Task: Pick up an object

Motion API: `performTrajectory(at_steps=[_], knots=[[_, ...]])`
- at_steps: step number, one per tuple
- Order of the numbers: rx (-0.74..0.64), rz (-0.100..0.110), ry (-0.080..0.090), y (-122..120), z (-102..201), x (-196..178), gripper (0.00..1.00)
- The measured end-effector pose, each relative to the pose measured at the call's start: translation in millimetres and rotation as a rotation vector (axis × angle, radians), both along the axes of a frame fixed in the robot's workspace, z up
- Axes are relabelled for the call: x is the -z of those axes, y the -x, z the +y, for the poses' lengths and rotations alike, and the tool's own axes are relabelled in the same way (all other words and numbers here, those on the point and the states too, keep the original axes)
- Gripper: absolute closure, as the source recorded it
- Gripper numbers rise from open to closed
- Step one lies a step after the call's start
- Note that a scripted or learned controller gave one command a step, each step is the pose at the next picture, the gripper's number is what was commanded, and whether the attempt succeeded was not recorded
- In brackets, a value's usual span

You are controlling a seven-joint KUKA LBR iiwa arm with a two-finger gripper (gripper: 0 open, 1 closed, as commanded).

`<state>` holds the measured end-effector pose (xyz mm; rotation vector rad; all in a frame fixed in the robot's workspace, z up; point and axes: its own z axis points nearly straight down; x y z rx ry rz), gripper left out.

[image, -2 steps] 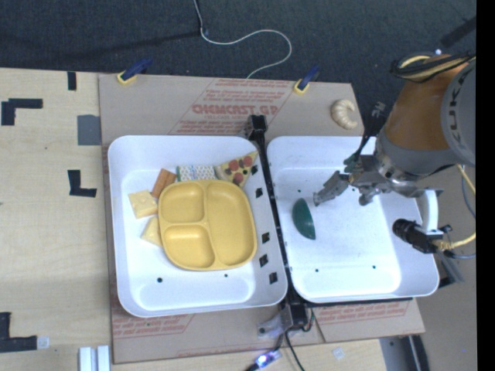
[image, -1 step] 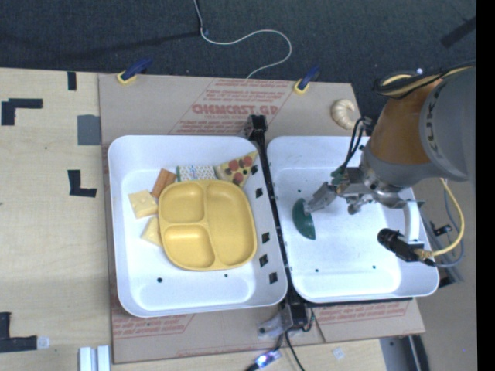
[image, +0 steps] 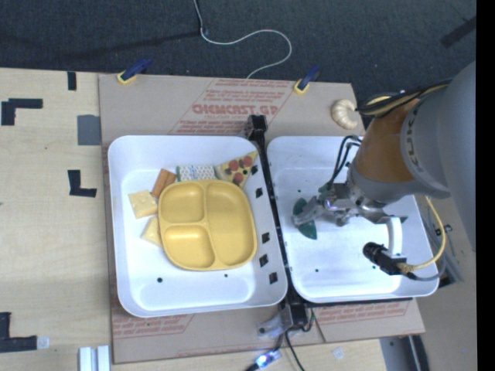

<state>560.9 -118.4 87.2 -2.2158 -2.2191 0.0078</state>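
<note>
Two white bins sit side by side on our bench, and we start from the near edge. Closest to us, the right bin's (image: 348,280) front floor is bare white, with a black fitting on a yellow cable (image: 384,257) lying over it, part of the arm's own rigging by the look of it. Just beyond, our gripper (image: 303,216) is low in the right bin, reaching toward the divider, and a small dark green object (image: 308,229) lies right at its tip. We cannot tell whether the object is pinched or merely touched, nor whether the gripper is spread or pressed together; that area is too small and dark. We judge this is the grasp attempt itself, since the tool is down at floor level over the one loose thing there. In the left bin (image: 128,207), a yellow divided plate (image: 207,224) lies flat, covering the middle. Farther back, tan crackers (image: 144,204) and a patterned piece (image: 240,167) peek out from behind it.
</note>
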Motion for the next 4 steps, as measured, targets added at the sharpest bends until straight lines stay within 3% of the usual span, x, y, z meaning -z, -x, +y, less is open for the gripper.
performTrajectory(at_steps=[1,3,4], knots=[[-0.001,-0.003,-0.001,-1,0,-13,1.00],[-0.001,-0.012,0.001,-13,11,-130,1.00],[-0.001,-0.006,0.000,-13,12,-137,1.00]])
